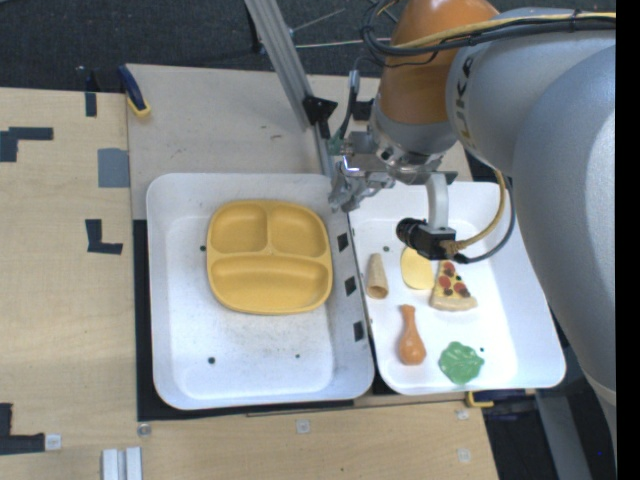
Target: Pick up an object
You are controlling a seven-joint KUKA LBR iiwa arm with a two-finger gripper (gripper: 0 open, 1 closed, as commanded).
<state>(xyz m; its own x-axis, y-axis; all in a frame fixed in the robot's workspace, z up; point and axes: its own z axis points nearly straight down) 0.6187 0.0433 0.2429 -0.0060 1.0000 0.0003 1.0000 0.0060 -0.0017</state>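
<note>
A: Progress entry. Nothing is seen held. The gripper [345, 180] is placed over the far end of the divide between the left shallow white bin [160, 268] and the right shallow white bin [530, 333]. It is apart from every loose item, and how wide it is set cannot be told from this angle. The pick is judged not yet begun: approach, closure and lift are all left to do.

B: Candidates logged?

A: A yellow compartmented plastic plate [268, 258] is recorded flat in the left bin. Five small toy foods are recorded in the right bin:
- a tan cone-shaped piece [376, 276]
- a pale yellow rounded slab [417, 268]
- a pizza-slice wedge with red spots [453, 288]
- an orange-brown drumstick-shaped piece [410, 335]
- a green leafy lump [461, 362]

B: Which is taken as the task's thing, and how is it laid?

A: The tan cone-shaped piece is judged likeliest, being nearest the gripper. It lies just inside the right bin's left wall. Its long axis runs roughly along that wall, far-to-near in the view and tilted slightly. The narrower end appears to point towards the far side and the gripper, though this is small and not certain. The drumstick-shaped piece is noted as an alternative. It lies nearly parallel to the cone, with its thin shank towards the far side and its bulb towards the near rim.
</note>
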